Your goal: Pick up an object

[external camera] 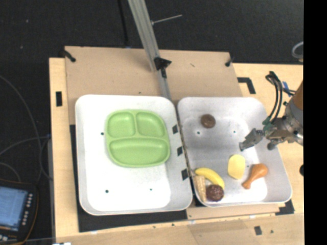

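Evidently the claw [255, 138] is held open and empty — the crowded yellow piece [236, 166] and drumstick [255, 174] could be nudged aside.

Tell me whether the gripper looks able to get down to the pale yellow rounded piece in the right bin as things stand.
Probably yes. The gripper hovers above the right white bin, near the pale yellow rounded piece, and nothing covers the piece. The orange drumstick-shaped toy lies close beside it and might get nudged.
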Motion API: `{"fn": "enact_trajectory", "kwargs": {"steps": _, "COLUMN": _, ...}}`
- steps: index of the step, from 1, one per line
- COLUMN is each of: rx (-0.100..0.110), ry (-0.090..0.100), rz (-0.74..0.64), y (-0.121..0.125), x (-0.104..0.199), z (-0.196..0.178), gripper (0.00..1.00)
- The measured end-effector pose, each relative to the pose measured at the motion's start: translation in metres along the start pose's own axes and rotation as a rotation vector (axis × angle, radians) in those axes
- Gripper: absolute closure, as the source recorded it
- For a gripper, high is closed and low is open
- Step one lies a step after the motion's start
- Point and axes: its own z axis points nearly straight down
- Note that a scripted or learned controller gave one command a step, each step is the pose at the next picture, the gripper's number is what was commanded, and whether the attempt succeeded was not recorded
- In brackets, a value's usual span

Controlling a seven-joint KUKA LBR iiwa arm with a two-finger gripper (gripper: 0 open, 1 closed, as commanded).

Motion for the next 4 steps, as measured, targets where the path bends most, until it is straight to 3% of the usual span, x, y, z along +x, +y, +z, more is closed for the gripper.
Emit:
{"fn": "enact_trajectory", "kwargs": {"steps": 1, "rx": 0.0, "ry": 0.0, "rz": 0.001, "y": 0.0, "x": 0.0, "z": 0.0, "gripper": 0.0}}
{"fn": "enact_trajectory", "kwargs": {"steps": 4, "rx": 0.004, "ry": -0.001, "rz": 0.004, "y": 0.004, "x": 0.008, "z": 0.151, "gripper": 0.0}}
